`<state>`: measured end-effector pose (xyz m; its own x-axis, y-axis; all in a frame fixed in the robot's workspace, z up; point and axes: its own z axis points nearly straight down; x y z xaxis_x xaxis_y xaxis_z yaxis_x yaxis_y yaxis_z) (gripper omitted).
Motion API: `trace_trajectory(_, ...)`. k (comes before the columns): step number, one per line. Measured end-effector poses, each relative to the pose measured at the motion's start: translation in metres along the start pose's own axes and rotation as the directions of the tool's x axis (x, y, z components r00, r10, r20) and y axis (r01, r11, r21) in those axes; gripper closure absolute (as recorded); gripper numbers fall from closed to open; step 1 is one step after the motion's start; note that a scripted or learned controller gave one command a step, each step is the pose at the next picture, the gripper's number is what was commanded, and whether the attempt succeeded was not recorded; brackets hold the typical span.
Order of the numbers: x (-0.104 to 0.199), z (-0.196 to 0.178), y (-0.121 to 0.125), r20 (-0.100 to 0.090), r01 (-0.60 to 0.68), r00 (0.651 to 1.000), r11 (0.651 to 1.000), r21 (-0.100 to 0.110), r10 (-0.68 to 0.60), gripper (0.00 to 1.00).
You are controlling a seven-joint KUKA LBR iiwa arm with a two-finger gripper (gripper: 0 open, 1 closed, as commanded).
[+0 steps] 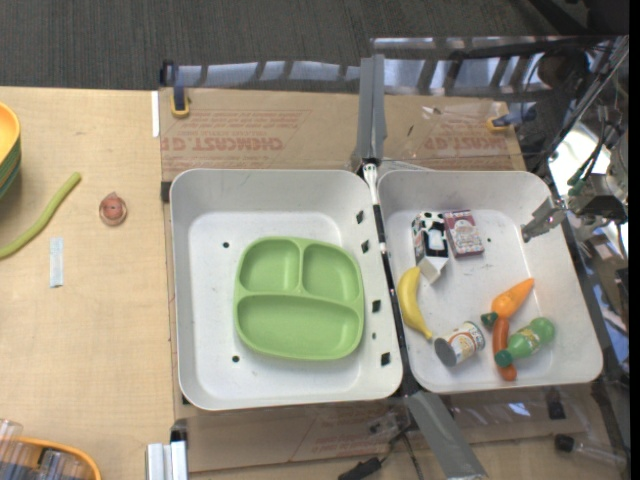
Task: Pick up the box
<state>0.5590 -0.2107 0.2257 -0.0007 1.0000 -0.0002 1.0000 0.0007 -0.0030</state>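
The box (463, 234) sits at the far side of the right bin (585, 358), right next to a black-and-white carton (431, 236). The jaws (543, 220) hover by the bin's right rim, well apart from the box; can't tell if they're apart or together.

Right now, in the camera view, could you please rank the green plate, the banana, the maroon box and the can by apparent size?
1. green plate, by far the largest
2. banana
3. maroon box and can: these look about alike, so I would not rank them.
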Motion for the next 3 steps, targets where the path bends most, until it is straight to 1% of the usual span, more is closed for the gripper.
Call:
trace_trajectory(1, -0.011, 0.035, 0.065, 0.003, 0.207, 0.978, 0.978, -0.003, -0.207, 0.0)
trace_trajectory(2, 0.049, 0.134, 0.092, 0.0, 0.052, 0.999, 0.999, -0.002, -0.052, 0.0)
trace_trajectory(3, 0.042, 0.134, 0.025, -0.001, -0.159, 0.987, 0.987, -0.001, 0.159, 0.0)
